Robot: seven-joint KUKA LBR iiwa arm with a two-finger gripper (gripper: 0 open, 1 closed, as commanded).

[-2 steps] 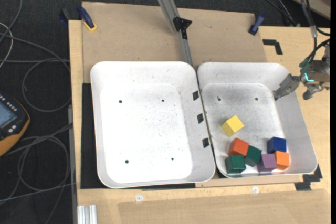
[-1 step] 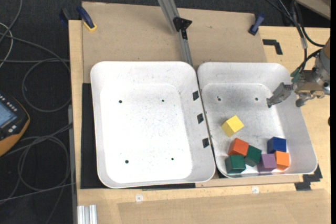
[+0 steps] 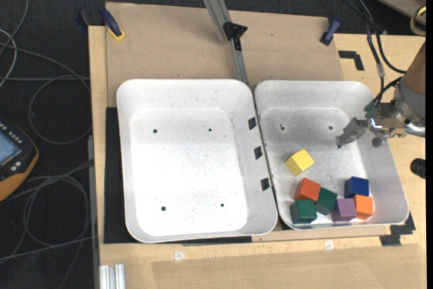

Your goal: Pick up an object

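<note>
Dark carpet strewn with black cables surrounds a pale wooden tabletop (image 3: 169, 44), which bears two shallow white bins side by side. Taking the yellow cube (image 3: 300, 162) as the landmark: it lies tilted on the floor of the right bin (image 3: 318, 95), roughly at that bin's middle, apart from every other block. The left bin (image 3: 183, 159) sits well to the cube's left, past the shared rims.

Below and to the right of the yellow cube, near the right bin's front wall, a cluster of blocks lies packed together: an orange cube (image 3: 309, 189) nearest the yellow one, a dark green cube (image 3: 327, 199) touching it on the right, a second green cube (image 3: 304, 212) just below the orange one, a purple cube (image 3: 346, 208) further right, a blue cube (image 3: 356, 186) above that, and a smaller orange cube (image 3: 364, 205) at the cluster's right end.

Up and to the right of the yellow cube, the claw (image 3: 352, 132) hangs over the right bin's right half, well apart from all blocks. Whether its grey fingers stand apart or together cannot be told from this slant; nothing shows between them. Above the yellow cube, a grey metal pole (image 3: 216, 3) rises from the tabletop's back.
</note>
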